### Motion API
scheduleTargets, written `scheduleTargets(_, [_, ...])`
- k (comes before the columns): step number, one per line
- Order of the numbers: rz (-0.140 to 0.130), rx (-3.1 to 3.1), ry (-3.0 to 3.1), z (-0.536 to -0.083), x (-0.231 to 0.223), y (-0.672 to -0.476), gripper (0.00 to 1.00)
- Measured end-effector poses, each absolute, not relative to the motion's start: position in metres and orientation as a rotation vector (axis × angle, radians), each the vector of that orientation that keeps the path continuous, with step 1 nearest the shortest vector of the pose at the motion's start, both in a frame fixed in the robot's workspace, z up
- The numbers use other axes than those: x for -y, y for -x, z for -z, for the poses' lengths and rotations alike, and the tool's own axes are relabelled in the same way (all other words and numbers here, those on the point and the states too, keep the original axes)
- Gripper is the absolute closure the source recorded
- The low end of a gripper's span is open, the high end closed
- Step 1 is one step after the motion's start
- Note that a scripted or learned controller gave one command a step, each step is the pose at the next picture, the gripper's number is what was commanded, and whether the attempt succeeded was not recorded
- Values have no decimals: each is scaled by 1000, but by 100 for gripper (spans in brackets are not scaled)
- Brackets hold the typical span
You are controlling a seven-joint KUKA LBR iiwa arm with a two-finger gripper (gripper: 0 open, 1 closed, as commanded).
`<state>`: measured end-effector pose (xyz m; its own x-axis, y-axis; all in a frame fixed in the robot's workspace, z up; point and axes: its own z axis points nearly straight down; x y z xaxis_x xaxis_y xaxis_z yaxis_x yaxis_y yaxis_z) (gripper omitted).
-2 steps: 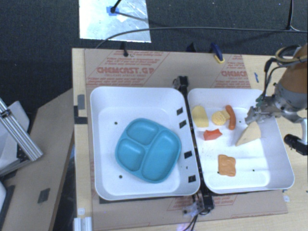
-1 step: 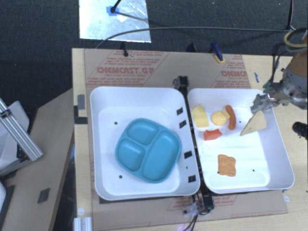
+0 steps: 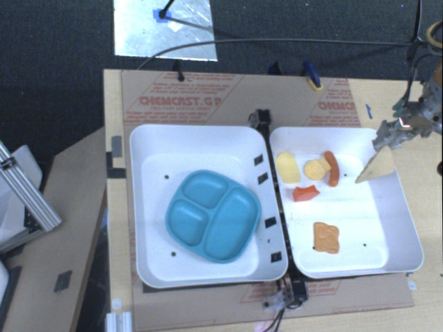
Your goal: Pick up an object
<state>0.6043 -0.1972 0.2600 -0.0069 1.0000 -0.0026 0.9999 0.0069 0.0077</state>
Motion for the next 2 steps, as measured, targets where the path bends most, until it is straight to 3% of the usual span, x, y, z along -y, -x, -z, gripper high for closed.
scheduleTargets(2, [-3,-2232,-2210,-270,85,-600,100])
